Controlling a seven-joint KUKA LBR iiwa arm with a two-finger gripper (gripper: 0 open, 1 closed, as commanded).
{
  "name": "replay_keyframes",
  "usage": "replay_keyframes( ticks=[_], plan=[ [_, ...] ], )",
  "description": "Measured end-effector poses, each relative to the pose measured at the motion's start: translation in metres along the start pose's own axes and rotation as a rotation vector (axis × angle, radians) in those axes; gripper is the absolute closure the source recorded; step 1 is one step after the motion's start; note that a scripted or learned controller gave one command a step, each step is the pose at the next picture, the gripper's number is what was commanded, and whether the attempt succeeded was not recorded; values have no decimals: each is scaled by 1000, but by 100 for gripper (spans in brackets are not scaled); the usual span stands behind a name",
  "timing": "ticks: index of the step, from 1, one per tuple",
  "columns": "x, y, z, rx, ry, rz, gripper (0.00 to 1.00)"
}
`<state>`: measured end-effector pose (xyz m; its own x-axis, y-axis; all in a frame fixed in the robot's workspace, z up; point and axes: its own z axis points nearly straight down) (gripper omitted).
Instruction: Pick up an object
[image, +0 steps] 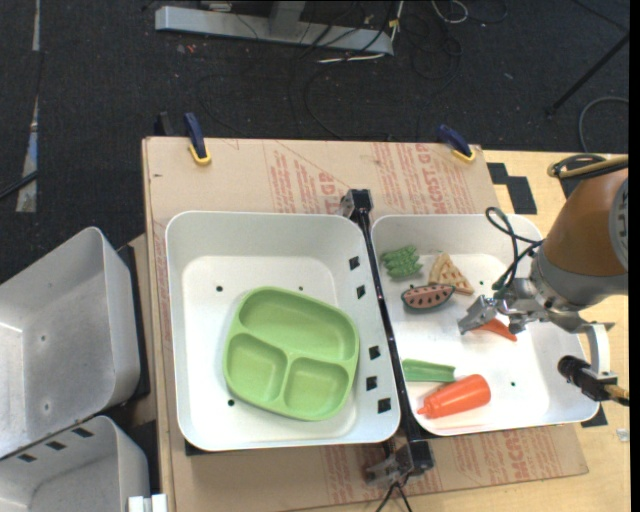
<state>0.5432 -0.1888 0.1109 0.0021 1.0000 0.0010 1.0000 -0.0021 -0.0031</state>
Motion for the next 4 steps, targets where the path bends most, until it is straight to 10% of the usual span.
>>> replay_keyframes(
  ticks=[1, 2, 4],
  plan=[
    [-3, 3, 14, -14, -9, 0, 0],
    [-4, 4, 2, -19, -13, 1, 100],
    [-9, 5, -94, -9, -4, -5, 100]
  ],
)
